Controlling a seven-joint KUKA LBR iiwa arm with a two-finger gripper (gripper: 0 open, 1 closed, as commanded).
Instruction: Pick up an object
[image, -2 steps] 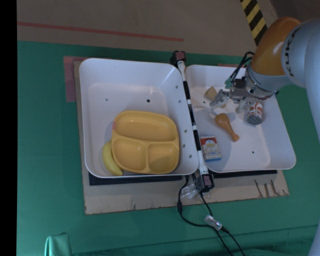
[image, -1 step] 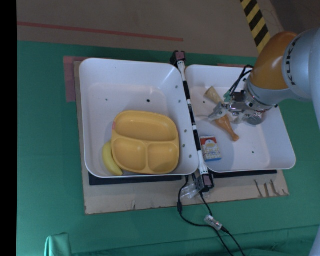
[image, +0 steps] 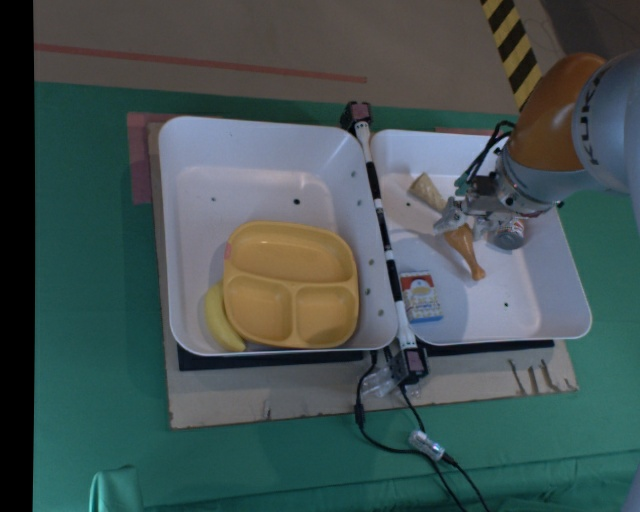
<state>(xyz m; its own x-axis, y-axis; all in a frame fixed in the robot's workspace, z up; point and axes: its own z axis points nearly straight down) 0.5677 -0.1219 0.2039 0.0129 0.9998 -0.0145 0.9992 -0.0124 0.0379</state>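
Note:
The right bin (image: 540, 300) holds several small things. A tan drumstick-shaped toy (image: 468, 252) lies near its middle, pointing toward the front. My gripper (image: 450, 218) hangs low right at the toy's upper end. A tan cone-shaped piece (image: 427, 188) lies just to the gripper's upper left. A small grey can (image: 511, 235) sits beside the wrist on the right, partly hidden by it. A little red, white and blue box (image: 421, 296) lies flat toward the bin's front left.
The left bin (image: 250, 150) carries a yellow divided plate (image: 291, 285) with a banana (image: 221, 319) along its left edge. A black-and-white bar (image: 385, 240) runs between the bins. Cables (image: 420, 440) trail off the bench front.

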